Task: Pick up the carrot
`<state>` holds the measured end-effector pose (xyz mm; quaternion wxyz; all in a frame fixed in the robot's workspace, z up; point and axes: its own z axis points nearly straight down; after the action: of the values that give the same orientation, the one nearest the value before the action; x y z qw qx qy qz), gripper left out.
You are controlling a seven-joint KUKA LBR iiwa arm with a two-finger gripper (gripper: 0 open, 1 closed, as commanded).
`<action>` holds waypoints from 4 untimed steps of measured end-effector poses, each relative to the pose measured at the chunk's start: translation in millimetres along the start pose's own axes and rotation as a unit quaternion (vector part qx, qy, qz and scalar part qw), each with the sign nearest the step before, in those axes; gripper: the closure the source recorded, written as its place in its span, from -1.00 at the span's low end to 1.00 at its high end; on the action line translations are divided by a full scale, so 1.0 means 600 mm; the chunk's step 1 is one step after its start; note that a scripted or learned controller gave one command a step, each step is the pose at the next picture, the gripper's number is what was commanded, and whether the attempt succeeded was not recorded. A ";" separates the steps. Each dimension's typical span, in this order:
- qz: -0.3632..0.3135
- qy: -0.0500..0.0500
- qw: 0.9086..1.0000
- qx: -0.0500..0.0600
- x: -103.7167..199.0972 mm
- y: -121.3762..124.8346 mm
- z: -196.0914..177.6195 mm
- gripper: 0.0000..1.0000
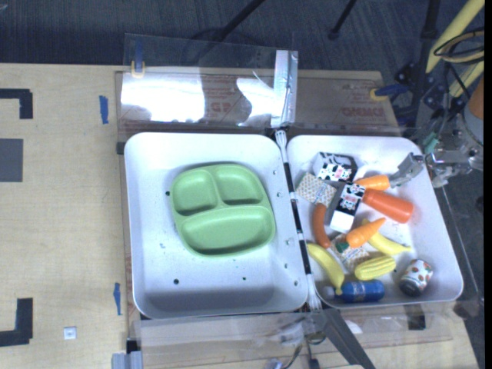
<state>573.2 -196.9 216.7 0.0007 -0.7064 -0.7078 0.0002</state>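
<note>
Camera view takes in the bench (61, 206) at a slant, with its far edge behind a clear plastic screen (207, 83) whose glare washes out what lies behind it. The arm (460, 148) is cut off at the right, with just its wrist and some cabling in frame. The left bin (146, 267) holds a green divided plate (223, 207) lying flat in the middle. The right bin (450, 264) is crowded with toy food, and several pieces overlap so that their outlines are hard to separate.

The gripper (406, 169) hangs over the right bin's far right part, pointing down and to the left. It is small and grey against the white bin, and I cannot tell whether it is spread or pressed together. Nothing can be seen caught in it.

The carrot (389, 204), taken here as the largest orange piece, lies on its side in the upper right of the right bin, just below and left of the gripper. It is smooth, orange-red and tapered, with the thick rounded end to the right and the narrow end towards a black and white card (347, 203). A smaller orange tapered piece (364, 232) lies near it, below and to the left, over a yellow banana (326, 261). A red sausage (320, 224) lies along the bin's left wall
</note>
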 end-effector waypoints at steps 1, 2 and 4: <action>0.021 -0.001 1.000 -0.002 0.046 -0.005 -0.092 -1.00; -0.217 0.000 0.976 0.000 0.086 -0.044 0.011 -1.00; -0.150 0.001 0.989 0.001 0.146 -0.125 0.122 -1.00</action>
<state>498.2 -109.6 143.9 0.0016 -0.5926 -0.8055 0.0001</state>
